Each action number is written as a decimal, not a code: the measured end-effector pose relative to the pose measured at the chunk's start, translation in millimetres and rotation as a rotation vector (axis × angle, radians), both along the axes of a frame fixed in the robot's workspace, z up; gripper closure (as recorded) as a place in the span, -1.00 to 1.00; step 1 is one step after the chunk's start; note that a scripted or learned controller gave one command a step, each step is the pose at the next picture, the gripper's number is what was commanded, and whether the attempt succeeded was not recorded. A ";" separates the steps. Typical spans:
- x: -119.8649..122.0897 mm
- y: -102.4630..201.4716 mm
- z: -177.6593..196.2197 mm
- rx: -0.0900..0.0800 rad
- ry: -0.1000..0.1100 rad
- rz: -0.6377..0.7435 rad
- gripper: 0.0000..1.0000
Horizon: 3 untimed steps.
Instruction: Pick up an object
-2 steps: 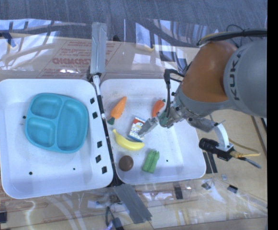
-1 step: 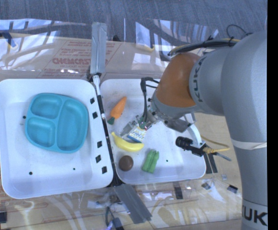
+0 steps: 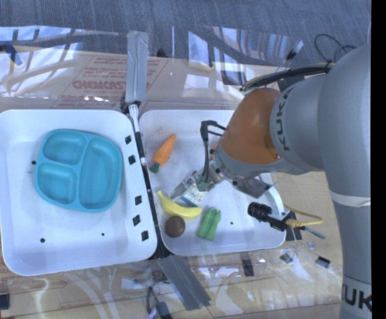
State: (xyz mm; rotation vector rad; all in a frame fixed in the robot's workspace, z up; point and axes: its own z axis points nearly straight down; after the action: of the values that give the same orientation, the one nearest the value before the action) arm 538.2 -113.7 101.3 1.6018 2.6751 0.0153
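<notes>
— What's under the gripper?

— A smooth curved banana just below it, a brown round ball and ridged green piece beyond. A tapered carrot lies above-left.

— Holding anything?

— Cannot tell. A glossy blue divided plate sits in the left bin.

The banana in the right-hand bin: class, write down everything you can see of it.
The banana is small, yellow and smooth, likely a plastic toy. It lies flat on the floor of the right bin, near the divider, curved like a shallow smile with its ends turned up. A brown round object sits right below it, apparently touching; a green object lies to its right. The gripper is just above its right end, contact unclear.
</notes>
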 end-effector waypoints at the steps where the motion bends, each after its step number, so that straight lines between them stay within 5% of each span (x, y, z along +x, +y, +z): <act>1: 1.5 -1.6 10.9 -0.003 -0.004 0.002 1.00; 2: -52.8 -41.3 1.3 0.002 -0.001 -0.091 1.00; 3: -38.7 -17.4 102.0 0.007 0.024 -0.310 1.00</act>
State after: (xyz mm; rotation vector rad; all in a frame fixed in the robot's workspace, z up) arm 499.4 -131.1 203.3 2.0108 2.4132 -0.0003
